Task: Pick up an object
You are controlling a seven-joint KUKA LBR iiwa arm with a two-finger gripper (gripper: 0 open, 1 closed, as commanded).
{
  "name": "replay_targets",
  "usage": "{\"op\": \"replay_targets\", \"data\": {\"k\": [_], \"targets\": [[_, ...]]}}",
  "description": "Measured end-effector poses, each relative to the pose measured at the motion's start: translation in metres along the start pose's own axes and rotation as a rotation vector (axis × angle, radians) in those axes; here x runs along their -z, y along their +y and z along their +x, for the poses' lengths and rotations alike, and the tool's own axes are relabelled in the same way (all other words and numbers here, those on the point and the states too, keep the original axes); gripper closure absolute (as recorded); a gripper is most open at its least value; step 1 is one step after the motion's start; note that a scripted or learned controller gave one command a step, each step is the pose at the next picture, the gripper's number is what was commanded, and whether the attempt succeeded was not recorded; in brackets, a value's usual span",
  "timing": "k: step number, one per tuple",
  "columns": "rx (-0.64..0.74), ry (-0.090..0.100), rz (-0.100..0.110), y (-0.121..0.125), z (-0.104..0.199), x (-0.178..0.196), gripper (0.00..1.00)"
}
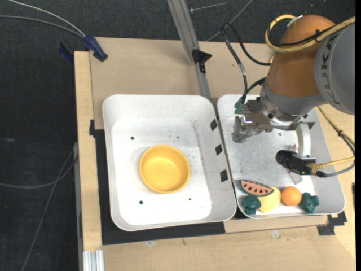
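A yellow bowl [164, 168] sits in the left bin [124, 117]. Along the near edge of the right bin [333, 199] lie a watermelon slice [258, 187], a yellow fruit [271, 200], a green piece [251, 204], an orange [291, 196] and another green piece [309, 202]. My gripper [242, 130] hangs over the far left part of the right bin, well above the row of toy food. Nothing shows between its fingers.
A slanted metal pole [186, 33] rises behind the bins. Black clips [219, 149] mark the seam between the bins. A black cable fitting [293, 161] hangs from the wrist over the right bin. The wooden bench [141, 66] surrounds both bins.
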State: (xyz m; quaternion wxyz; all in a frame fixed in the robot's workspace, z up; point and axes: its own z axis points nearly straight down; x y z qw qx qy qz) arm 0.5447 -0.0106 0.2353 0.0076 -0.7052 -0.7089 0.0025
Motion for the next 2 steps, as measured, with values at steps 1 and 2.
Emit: {"op": "replay_targets", "data": {"k": [1,2], "targets": [[0.002,-0.002,-0.011,-0.004,0.056,0.011,1.0],[-0.001,-0.003,0.0,-0.01,0.101,0.001,1.0]]}}
